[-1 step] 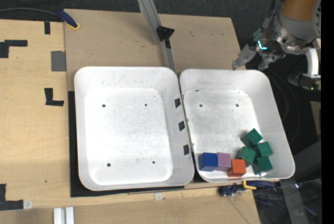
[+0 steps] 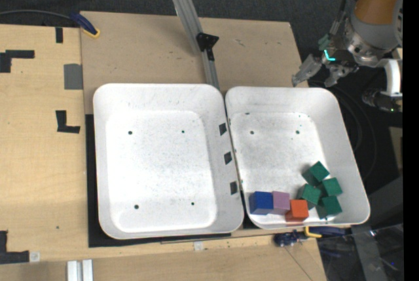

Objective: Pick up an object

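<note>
Small blocks cluster in the near right corner of the right bin [image 2: 275, 99]: a blue cube [image 2: 262, 201], a purple cube [image 2: 281, 200], an orange cube [image 2: 298, 209] and several green blocks [image 2: 318, 173]. My gripper [image 2: 319, 73] hangs past the bin's far right corner, well away from the blocks. Its fingers stand open with nothing between them. The arm's orange band [image 2: 380, 1] rises above it at the top right.
The left bin [image 2: 105, 103] lies beside the right one. A slanted metal pole [image 2: 190, 11] runs down to the gap between the bins. Dark tape marks lie on the wooden bench at the left.
</note>
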Tool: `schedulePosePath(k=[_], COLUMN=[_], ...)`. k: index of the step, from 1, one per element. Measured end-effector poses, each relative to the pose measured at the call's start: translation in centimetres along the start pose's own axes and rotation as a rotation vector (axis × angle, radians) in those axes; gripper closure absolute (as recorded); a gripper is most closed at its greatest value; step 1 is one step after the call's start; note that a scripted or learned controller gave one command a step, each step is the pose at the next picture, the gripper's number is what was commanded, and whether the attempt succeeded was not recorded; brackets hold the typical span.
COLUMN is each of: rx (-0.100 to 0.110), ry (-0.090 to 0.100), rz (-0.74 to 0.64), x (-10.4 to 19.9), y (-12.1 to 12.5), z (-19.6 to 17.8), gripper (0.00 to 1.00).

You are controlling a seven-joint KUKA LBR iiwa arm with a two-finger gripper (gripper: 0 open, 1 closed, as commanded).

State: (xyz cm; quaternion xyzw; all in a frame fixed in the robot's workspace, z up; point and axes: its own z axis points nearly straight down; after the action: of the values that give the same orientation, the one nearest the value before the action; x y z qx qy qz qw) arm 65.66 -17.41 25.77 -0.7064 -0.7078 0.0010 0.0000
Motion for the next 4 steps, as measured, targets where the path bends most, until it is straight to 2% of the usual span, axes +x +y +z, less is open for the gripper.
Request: schedulePosePath(k=[3,4], rx=[0.006,0.000], ry=[0.001,0.001], rz=[0.000,-0.001], x=[-0.4,-0.3], y=[-1.9,-1.7], z=[16.3,14.9], gripper=[0.00,1.00])
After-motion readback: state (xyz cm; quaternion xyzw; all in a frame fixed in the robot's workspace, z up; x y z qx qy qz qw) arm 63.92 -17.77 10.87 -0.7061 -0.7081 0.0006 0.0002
